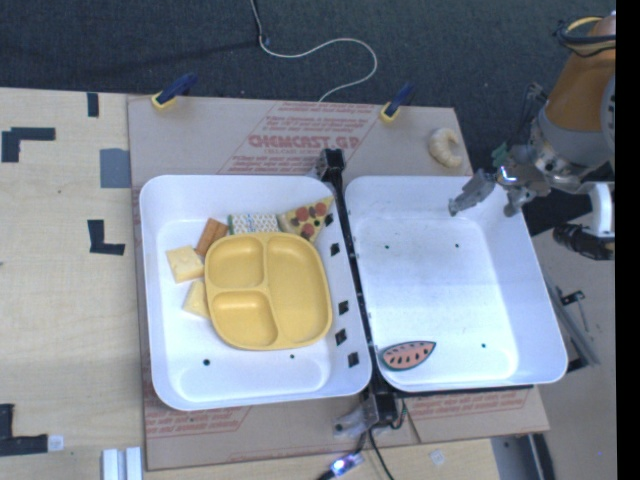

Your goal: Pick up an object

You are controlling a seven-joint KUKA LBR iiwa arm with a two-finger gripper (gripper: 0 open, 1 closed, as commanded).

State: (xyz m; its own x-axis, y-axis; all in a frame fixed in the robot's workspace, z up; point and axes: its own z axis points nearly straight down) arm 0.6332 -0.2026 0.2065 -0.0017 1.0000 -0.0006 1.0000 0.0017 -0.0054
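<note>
1. I have the grey two-finger gripper (489, 194) hanging over the far right corner of the right-hand shallow white plastic bin (520, 313), with the grey arm and its orange band (583, 93) reaching in from the right.

2. The nearest candidate I see in that bin is the flat watermelon-slice toy, red with a green rind (407, 354). It lies at the bin's near left corner, just beside the divider between the bins, well apart from the gripper.

3. So from the tool the slice lies toward the near side and to the left, diagonally across the bin. Its long axis runs roughly left to right, rind edge facing near.

4. The left-hand white bin (160, 268) holds the yellow three-compartment plastic plate (268, 291), with tan cracker-like pieces (185, 263) touching its left edge and a small pizza-slice toy (308, 216) at its far side. All of that is farther from the tool than the slice.

5. Tool state: I can make out a dark finger slanting down to the left, and nothing sits between the fingers, but I cannot tell how wide they stand.

6. My judgement: the pick has not begun; the slice is thin and flat, so a grip may slide off it.
</note>
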